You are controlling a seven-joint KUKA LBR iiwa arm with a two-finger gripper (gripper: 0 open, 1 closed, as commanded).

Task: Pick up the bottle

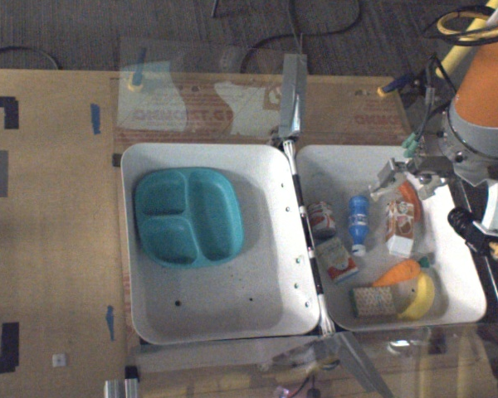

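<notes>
From above, the counter (58,222) carries two shallow white bins side by side; the left bin (220,301) holds a teal divided plate (188,215) and the right bin (336,164) holds the clutter. The bottle (358,223), clear with a blue cap and label, lies on its side near the middle of the right bin, running up and down the view. To its left sit a small can (321,219) and a red-and-white carton (339,259); to its right a taller carton (401,222); below it an orange carrot (397,273), a banana (422,297) and a brownish block (373,301). The gripper (407,175) hangs over the upper right part of that bin, above the taller carton and up and to the right of the bottle, apart from it. By my judgement the task is barely begun: the bottle rests on the bin floor, nothing is lifted, and the reach, the close and the lift are all left to do. How wide the fingers stand I cannot tell, for the metal parts at the wrist blur into the carton beneath them, and nothing is seen held there. The arm's upper body is cut off at the right edge, and the labels on the cartons are too small to read.
</notes>
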